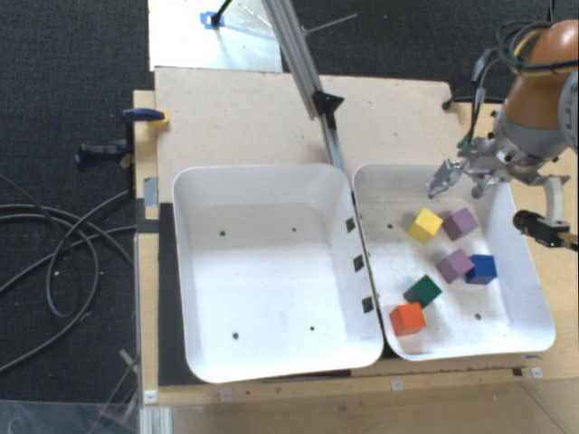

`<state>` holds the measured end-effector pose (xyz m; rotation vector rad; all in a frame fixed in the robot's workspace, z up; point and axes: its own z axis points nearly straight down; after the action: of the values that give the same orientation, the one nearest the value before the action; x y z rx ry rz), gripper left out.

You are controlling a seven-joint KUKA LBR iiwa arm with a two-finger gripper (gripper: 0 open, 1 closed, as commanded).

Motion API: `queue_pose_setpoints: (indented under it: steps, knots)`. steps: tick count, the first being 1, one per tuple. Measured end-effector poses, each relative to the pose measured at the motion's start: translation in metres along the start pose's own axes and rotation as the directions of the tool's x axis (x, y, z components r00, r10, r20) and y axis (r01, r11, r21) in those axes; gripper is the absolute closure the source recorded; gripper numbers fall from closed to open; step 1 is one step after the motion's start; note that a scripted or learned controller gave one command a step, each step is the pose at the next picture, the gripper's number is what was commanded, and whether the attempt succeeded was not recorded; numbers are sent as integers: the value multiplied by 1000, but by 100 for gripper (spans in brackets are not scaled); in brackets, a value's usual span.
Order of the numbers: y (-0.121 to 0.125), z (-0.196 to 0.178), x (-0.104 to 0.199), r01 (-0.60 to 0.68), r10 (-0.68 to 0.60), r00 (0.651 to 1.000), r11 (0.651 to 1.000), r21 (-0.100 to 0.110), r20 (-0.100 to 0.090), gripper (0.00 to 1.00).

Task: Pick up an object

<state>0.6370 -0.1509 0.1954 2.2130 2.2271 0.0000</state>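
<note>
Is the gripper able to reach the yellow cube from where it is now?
Probably yes. The gripper hovers in the right bin just above the yellow cube, with nothing between them; a purple cube sits close beside it.

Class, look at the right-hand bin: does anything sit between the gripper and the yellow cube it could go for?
Nothing visible does. The gripper hangs over the upper part of the right bin, and the yellow cube lies just below it in the view with bare bin floor between. The nearest purple cube sits beside the yellow one, not in the path.
</note>
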Motion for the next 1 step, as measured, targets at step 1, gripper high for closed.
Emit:
queue_pose_setpoints:
  steps: [1]
  knots:
    - [11, 109, 14, 0, 0, 1000, 1000, 6, -2, 0]
